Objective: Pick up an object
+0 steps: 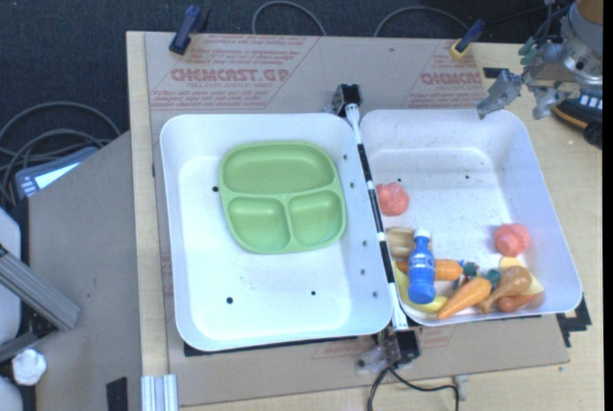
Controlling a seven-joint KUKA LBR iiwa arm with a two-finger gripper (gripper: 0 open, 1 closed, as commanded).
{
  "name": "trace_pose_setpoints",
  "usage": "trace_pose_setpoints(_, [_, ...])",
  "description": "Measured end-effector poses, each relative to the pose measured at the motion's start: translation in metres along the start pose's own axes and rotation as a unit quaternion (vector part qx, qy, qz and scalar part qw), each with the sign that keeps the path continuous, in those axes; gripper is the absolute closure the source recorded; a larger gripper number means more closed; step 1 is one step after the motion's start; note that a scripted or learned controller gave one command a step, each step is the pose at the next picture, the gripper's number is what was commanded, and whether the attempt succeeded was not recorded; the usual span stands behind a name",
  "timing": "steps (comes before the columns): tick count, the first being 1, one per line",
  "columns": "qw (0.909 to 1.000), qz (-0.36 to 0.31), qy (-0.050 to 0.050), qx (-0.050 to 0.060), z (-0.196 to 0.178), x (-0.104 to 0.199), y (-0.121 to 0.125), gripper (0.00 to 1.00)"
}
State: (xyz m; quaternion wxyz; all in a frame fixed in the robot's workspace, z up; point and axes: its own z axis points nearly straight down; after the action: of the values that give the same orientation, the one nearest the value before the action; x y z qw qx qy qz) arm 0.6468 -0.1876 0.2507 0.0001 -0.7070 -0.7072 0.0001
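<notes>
The right bin (pixel 536 160) holds a heap of toy food in its near corner. A blue bottle (pixel 420 271) with a white cap lies there beside an orange carrot (pixel 465 296), a brown piece (pixel 513 284) and a yellow banana (pixel 422 305). A pink lump (pixel 391 199) sits near the bin's left wall, and a second pink lump (pixel 511 239) lies toward the right wall. My gripper (pixel 517 104) hangs above the bin's far right corner, well away from the toys. It is open, with nothing between its fingers.
The left bin (pixel 192 237) carries a green divided plate (pixel 283 195). A black-clipped divider (pixel 367 198) separates the two bins. Cardboard backing (pixel 230 74) lies behind them with blue clips on it. Cables run along the left and far sides.
</notes>
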Motion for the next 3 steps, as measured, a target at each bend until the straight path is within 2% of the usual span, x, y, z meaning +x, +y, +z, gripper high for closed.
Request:
trace_pose_setpoints(1, [1.0000, 0.000, 0.000, 0.000, 0.048, 0.045, -0.048, 0.00])
trace_pose_setpoints(2, [1.0000, 0.000, 0.001, 0.001, 0.047, 0.117, -0.128, 0.00])
trace_pose_setpoints(3, [1.0000, 0.001, -0.001, -0.002, 0.164, 0.095, -0.138, 0.00])
